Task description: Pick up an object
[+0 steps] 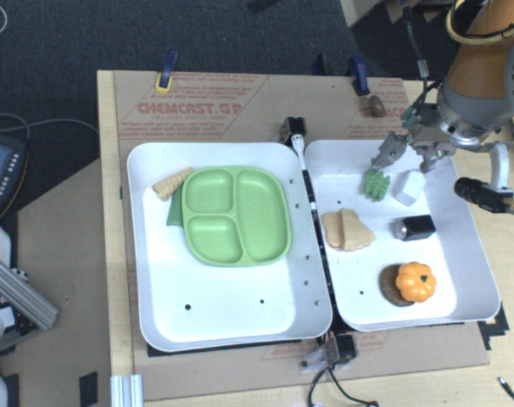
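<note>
The gripper [410, 153] hangs over the right bin [469, 253], fingers [388, 153] apart, above the green object [376, 184].

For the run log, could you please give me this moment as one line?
gripper: open, over right bin | held: nothing | beneath: green toy, white block | left bin: green tray

Small green broccoli piece [376, 184] in right bin [469, 253]

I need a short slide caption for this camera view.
Open tool hovers above small green broccoli piece in right white bin; green divided plate in left.
</note>
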Robot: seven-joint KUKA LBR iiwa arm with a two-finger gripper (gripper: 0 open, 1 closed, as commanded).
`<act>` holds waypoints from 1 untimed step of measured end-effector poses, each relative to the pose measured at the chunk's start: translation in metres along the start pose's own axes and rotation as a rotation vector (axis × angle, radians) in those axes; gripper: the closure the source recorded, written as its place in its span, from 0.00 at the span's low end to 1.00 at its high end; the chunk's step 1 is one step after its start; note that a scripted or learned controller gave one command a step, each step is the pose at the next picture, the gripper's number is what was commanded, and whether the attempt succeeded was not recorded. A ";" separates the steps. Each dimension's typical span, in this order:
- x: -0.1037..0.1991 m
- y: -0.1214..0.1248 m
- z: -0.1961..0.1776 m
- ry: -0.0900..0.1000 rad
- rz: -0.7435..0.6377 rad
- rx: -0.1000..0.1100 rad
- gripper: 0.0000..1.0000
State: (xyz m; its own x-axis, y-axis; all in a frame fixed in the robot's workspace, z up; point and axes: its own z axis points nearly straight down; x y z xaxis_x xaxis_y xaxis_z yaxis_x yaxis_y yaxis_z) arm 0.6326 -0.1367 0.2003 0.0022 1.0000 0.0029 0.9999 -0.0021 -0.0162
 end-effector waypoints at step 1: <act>0.000 0.003 -0.009 -0.002 -0.002 -0.015 0.00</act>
State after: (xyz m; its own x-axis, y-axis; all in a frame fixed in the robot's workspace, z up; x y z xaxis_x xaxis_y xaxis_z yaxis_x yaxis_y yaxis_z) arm 0.6357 -0.1365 0.2093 -0.0003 1.0000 0.0008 1.0000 0.0003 -0.0011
